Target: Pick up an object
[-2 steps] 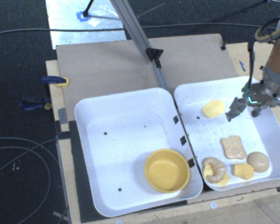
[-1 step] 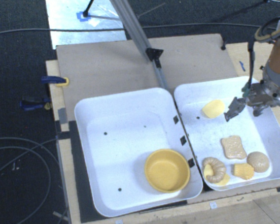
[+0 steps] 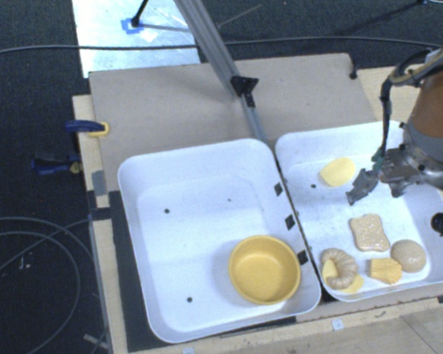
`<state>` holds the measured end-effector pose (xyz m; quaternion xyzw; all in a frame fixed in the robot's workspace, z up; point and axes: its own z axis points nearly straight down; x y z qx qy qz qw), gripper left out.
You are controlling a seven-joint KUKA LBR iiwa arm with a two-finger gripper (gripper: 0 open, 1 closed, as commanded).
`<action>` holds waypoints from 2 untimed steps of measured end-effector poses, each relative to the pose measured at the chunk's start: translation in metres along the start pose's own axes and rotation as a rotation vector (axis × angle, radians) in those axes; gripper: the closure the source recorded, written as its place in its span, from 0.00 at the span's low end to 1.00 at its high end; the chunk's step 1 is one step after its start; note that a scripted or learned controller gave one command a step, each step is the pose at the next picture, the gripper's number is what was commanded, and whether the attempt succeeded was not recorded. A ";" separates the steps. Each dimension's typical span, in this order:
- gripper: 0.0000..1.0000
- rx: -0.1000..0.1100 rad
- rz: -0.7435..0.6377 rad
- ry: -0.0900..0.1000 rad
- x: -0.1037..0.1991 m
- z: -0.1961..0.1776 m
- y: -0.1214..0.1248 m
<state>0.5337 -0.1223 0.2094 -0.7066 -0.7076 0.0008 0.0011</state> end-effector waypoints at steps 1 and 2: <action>0.00 0.000 0.002 0.000 -0.006 0.045 -0.005; 0.00 0.002 0.001 0.000 -0.012 0.104 -0.011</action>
